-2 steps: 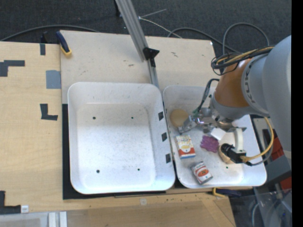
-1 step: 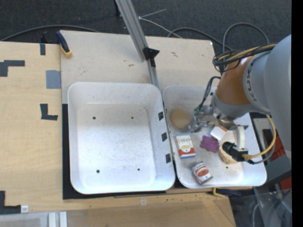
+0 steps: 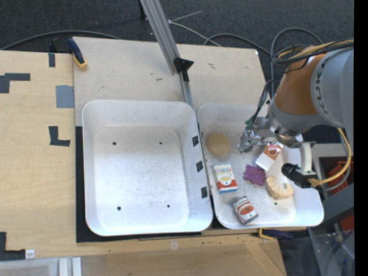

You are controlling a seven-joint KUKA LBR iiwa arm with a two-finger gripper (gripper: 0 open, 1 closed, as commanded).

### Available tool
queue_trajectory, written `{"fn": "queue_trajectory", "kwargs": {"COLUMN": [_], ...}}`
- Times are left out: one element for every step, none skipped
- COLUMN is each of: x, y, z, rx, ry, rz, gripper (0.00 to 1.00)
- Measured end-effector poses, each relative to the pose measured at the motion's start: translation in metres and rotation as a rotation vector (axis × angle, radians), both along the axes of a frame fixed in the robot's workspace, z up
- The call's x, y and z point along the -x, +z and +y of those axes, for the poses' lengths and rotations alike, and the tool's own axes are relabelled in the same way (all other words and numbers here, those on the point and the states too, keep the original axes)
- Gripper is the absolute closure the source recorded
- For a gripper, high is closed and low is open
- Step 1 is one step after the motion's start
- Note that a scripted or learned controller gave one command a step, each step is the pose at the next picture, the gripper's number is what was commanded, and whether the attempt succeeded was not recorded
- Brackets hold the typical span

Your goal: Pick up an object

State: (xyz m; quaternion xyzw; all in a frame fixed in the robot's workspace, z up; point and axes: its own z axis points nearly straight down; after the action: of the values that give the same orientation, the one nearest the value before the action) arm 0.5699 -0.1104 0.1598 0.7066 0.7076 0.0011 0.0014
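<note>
Grey arm's gripper (image 3: 253, 138) low in right bin (image 3: 307, 214).
Finger state cannot be told; tan round object (image 3: 218, 144) just beside.

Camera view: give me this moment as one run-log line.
arm: over right bin | gripper: low beside round tan object | grasp: none seen | left bin: no objects

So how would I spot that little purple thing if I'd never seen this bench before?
Look at the right-hand white bin, the one under the grey and orange arm. Near its middle, between the upright orange and white carton and the pale ring-shaped pastry, lies the purple thing. It is the one purple item there, small and ragged-edged.
</note>
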Motion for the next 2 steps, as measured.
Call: {"fn": "queue_trajectory", "kwargs": {"x": [-0.002,-0.003], "y": [0.063,0.127], "z": [-0.002,-0.005], "rx": [0.001,0.001], "ry": [0.000,0.000], "rz": [-0.002,-0.003], "gripper": [1.00,1.00]}}
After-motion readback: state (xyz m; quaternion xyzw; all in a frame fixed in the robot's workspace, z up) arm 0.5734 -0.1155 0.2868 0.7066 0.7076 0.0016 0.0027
